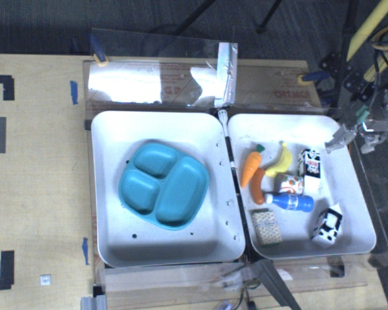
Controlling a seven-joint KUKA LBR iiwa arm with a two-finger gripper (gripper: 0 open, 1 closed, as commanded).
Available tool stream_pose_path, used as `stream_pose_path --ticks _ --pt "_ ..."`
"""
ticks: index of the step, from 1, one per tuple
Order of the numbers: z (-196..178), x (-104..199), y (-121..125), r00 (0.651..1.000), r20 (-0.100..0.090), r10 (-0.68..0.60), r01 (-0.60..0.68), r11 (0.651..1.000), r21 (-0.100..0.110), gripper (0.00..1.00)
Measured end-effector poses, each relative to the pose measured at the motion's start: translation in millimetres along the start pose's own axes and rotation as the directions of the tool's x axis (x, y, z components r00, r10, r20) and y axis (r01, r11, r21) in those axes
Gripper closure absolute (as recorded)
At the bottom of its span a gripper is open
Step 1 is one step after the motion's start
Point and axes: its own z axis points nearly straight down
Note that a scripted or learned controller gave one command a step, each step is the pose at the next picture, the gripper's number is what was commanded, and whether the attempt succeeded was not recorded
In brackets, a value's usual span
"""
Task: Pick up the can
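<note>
The can (290, 185) is small, red and white, and lies on its side near the middle of the right bin (362, 205). It sits between a carrot (251, 167) and a black-and-white carton (310, 165), just above a blue bottle (293, 203). My gripper (350, 134) hovers at the right bin's upper right corner, well up and to the right of the can and apart from it. Only part of it shows at the view's edge.
A banana (280, 161) lies above the can. A patterned pad (266, 227) and a cow-print carton (327, 225) lie toward the right bin's front. The left bin (110, 141) holds a blue divided plate (163, 185). A clear panel stands behind the bins.
</note>
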Motion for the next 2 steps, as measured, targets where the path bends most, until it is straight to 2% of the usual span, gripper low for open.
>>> stream_pose_path --ticks 1,2 --pt "-168 -9 -64 0.998 0.003 -0.068 0.068 0.998 -0.003 0.0" --pt "-199 40 -93 0.995 0.003 -0.096 0.096 0.995 -0.004 0.0"
